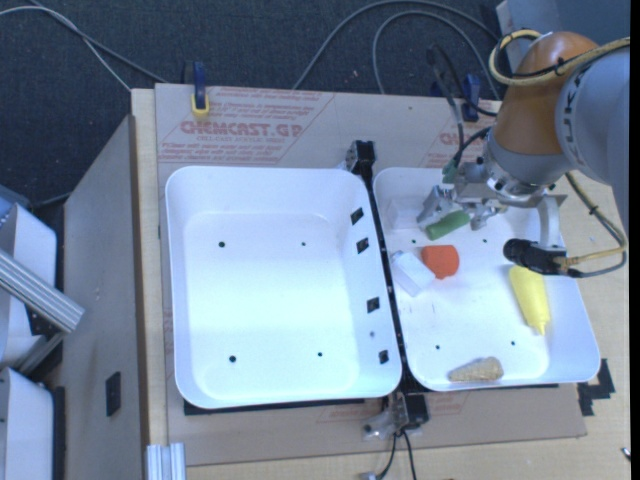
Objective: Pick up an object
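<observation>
Hovering low in right bin [570, 353], fingers [452, 208] straddle green object [446, 225]; grip state unclear; orange ball [440, 260] beside.

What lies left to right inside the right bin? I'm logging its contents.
White block → orange object → tan piece → yellow object. The green object under the tool overlaps in order, so it is left out.

green stick [447, 225] | tilted | right bin [575, 353] | under gripper [462, 204]
</observation>
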### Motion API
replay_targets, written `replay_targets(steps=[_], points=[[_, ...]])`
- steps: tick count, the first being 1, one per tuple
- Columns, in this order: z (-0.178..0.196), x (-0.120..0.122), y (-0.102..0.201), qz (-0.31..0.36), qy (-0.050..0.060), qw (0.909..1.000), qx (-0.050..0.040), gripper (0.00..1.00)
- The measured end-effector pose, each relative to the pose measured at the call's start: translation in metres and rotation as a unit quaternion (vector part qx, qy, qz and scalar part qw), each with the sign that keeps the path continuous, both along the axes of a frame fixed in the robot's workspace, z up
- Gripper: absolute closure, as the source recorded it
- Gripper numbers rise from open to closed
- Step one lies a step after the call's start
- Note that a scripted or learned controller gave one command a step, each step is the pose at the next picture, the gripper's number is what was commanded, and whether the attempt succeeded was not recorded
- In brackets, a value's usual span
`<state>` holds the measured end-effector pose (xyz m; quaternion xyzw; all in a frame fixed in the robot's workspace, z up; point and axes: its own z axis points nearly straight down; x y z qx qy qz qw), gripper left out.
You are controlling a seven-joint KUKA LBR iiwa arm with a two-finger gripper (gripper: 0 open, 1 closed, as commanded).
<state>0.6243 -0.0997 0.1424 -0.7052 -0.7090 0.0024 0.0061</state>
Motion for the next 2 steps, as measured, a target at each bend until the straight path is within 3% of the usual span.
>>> replay_targets(steps=[1, 2], points=[[0.0201, 0.0026, -0.0039, -0.002, -0.007, 1.0000, -0.0021, 1.00], [0.0194, 0.0023, -0.0040, -0.002, -0.007, 1.0000, -0.0022, 0.00]])
